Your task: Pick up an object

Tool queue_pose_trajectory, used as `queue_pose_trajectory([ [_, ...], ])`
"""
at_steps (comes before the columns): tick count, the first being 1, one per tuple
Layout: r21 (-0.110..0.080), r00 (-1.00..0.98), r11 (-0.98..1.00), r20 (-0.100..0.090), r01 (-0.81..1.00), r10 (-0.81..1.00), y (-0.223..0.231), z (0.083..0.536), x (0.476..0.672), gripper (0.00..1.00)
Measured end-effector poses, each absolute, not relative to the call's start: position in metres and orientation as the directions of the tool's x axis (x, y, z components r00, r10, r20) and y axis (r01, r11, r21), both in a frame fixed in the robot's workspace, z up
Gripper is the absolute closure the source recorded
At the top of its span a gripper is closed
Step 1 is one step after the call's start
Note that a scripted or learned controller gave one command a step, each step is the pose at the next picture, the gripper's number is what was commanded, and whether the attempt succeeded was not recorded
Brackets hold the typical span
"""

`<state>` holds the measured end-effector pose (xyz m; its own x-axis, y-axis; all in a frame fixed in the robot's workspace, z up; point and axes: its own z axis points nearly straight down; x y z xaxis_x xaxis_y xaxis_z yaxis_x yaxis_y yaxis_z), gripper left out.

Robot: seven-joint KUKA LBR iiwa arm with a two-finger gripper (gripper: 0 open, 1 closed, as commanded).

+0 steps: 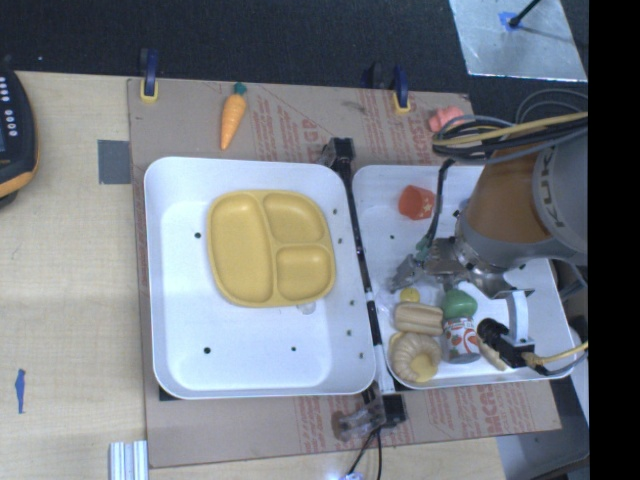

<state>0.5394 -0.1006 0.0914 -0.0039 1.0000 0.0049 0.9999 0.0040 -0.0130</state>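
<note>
**Approach stage: end effector low over the right bin's clutter, nothing grasped**

The desk point(70, 268) carried a cardboard sheet point(300, 118) with two white bins on it. The left bin point(250, 368) held a yellow divided plate point(270, 246) and nothing else I could make out. The right bin point(385, 193) held all the small stuff.

The arm point(520, 203) reached in from the right over the right bin. The end effector point(420, 266) sat near that bin's left wall, just above the pile. Released or clenched: cannot tell from this angle. Nothing was visibly held.

Candidate objects, all in the right bin:
- a hot dog bun point(418, 317) just below the end effector
- a tan pastry point(415, 356) in the bottom corner, touching the bun
- a red item point(417, 202) alone toward the top, well apart from the rest
- a green item point(459, 303) beside the bun
- a small can point(459, 338) under the green item

Judged step: reach and descent, grasp not yet made. The next move probably calls for settling on one target. The bun looked nearest, but it was packed against the pastry and the green item, so a clean straddle would be tight. The red item stood freer.

Outside the bins, a toy carrot point(232, 116) and a pink thing point(447, 120) lay on the cardboard.

Writing: red print ran across the cardboard, too small to read. The can had a red and white label, also illegible. No brand could be made out.
</note>
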Motion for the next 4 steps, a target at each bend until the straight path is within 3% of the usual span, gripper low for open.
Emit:
queue_pose_trajectory([
  [1,0.007,-0.005,0.005,-0.004,1.0,1.0,-0.153,0.106,0.628,0.0],
  [2,-0.006,-0.002,0.002,0.002,1.0,1.0,-0.102,0.092,0.526,0.0],
  [3,0.002,-0.003,0.003,0.0,1.0,1.0,-0.104,0.105,0.531,1.0],
  [4,0.0,-0.003,0.003,0.0,1.0,1.0,-0.104,0.104,0.531,0.0],
])
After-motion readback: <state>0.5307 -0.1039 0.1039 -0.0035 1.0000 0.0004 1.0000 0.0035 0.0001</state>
